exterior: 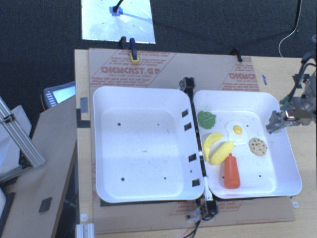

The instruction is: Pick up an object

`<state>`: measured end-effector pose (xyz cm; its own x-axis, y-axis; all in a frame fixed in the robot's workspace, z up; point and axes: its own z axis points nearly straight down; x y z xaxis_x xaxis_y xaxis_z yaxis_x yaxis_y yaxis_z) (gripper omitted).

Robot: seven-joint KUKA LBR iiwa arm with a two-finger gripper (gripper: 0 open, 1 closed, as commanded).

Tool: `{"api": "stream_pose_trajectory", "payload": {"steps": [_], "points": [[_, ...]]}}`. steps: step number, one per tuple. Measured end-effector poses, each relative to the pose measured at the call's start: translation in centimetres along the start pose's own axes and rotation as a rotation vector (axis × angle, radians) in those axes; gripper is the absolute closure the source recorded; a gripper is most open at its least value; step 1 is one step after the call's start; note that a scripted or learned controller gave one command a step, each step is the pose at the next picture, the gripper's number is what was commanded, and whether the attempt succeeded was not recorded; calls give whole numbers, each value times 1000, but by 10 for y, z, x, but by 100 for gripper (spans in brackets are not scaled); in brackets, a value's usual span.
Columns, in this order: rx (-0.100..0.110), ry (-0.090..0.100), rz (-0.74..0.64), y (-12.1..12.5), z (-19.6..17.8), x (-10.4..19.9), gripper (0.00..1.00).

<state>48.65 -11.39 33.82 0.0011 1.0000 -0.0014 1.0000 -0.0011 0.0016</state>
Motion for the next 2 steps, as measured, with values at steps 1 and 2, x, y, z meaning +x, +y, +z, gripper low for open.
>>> {"api": "stream_pose_trajectory", "payload": {"steps": [1, 2], "points": [[-1, 1, -5, 1, -2, 8, 100], [-2, -1, 0, 0, -3, -23, 100]]}}
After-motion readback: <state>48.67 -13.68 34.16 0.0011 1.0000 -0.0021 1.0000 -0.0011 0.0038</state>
